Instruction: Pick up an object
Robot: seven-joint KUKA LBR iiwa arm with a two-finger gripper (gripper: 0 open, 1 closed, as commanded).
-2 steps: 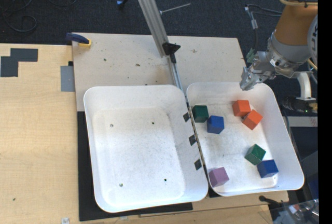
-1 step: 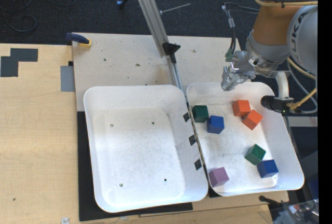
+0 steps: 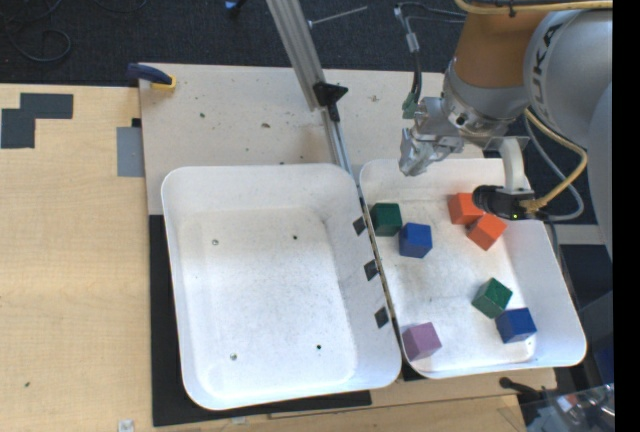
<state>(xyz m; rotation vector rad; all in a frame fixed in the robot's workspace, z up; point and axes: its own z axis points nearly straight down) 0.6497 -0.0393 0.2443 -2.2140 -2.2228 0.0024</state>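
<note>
While nothing is lifted yet, I see the gripper [image 3: 418, 160] at the far edge of the right bin [image 3: 560, 345].
I cannot tell its state; green cube [image 3: 386, 217] and blue cube [image 3: 415, 239] lie just near of it, so the grasp remains.

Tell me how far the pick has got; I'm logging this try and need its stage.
Early stage. Done: the arm has brought the gripper over the far edge of the right bin. In hand: I see nothing in the gripper. Left: the whole pick. All seven blocks lie in that bin, the green block and blue block nearest the gripper.
</note>
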